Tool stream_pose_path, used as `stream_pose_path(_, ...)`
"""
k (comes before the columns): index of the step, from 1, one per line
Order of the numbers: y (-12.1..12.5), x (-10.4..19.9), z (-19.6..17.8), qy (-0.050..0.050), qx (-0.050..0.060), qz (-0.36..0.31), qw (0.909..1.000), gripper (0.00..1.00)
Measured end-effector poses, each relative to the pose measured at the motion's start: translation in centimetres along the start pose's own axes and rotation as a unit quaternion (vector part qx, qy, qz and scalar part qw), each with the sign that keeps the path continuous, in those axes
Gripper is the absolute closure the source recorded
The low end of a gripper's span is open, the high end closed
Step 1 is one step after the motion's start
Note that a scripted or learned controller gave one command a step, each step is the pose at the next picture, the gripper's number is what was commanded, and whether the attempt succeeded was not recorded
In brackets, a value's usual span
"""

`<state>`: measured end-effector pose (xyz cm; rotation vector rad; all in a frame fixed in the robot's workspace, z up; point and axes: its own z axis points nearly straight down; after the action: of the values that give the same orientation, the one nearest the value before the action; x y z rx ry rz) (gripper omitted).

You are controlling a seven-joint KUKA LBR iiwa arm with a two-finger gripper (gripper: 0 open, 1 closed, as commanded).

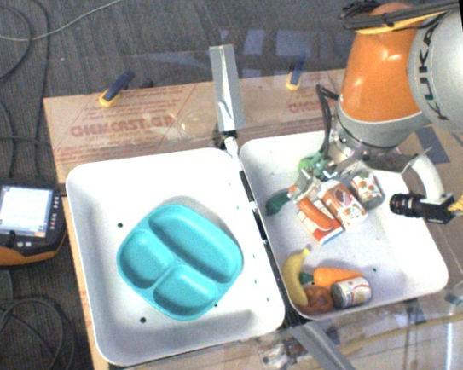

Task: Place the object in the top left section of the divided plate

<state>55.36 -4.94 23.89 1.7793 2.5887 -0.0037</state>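
the claw point(325, 167) hangs low in the right bin point(416, 268), over a cluster of small items; whether it is spread or closed, i cannot tell. just beneath and beside it lie a green object point(308, 165), an orange-and-white carton point(318, 216), a second small carton point(345, 203) and a small can point(367, 189). at the bin's near edge sit a banana point(294, 275), a carrot point(335, 274) and a tin point(351, 292). the left bin point(94, 243) holds the turquoise divided plate point(180, 259). the arm point(391, 70) bends steeply down from the right over the worktop.
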Motion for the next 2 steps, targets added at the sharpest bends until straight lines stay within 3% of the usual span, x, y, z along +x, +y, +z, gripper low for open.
stream_pose_path(1, -1.5, 12.6, -0.9, 0.001, 0.0, -0.045, 0.999, 1.0)
stream_pose_path(2, -0.6, 18.2, 2.2, 0.001, 0.001, -0.122, 0.9926, 1.0)
